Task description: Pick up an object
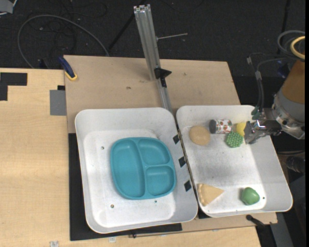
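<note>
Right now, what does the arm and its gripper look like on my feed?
The grey arm enters at the right edge, with an orange band above its pale grey wrist. A dark cable loops beside it. The small metallic gripper looks silver with dark parts; its detail is too small to describe further.

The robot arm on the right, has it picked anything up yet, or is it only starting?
Nothing looks picked up yet. The gripper is low at the right bin's far right edge, beside the yellow piece and bumpy green ball; I can't tell if it grips anything. Tan round, wedge and green object lie untouched. Grasp and lift remain.
</note>
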`<state>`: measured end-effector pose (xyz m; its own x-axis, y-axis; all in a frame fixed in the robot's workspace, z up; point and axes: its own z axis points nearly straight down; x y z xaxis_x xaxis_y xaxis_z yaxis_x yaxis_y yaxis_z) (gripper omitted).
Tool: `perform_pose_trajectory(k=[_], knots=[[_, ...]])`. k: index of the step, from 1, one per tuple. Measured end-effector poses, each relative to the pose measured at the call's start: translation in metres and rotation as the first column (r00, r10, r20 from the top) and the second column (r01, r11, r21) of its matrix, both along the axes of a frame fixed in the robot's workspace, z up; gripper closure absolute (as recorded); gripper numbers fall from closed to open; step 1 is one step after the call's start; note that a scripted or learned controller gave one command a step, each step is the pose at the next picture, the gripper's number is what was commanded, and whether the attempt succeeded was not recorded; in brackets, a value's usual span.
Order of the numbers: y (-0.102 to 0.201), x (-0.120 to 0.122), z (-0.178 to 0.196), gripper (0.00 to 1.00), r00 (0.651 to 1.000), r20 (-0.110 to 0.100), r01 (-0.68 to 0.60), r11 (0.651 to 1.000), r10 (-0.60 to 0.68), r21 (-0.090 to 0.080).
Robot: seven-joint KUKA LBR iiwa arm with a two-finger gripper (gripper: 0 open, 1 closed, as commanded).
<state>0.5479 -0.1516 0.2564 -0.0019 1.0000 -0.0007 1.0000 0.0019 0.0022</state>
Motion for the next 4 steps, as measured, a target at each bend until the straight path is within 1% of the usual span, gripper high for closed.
perform_pose_trajectory(k=[1,2,3,4], knots=[[0.060,-0.012,-0.010,1.00,1.000,-0.006,-0.002,1.000,0.002,0.003],[0.116,-0.023,-0.024,1.00,1.000,-0.007,-0.001,1.000,0.001,0.002],[0.176,-0.034,-0.020,1.00,1.000,-0.007,-0.002,1.000,0.002,0.002],[0.220,-0.047,-0.033,1.00,1.000,-0.007,0.002,1.000,-0.002,0.001]])
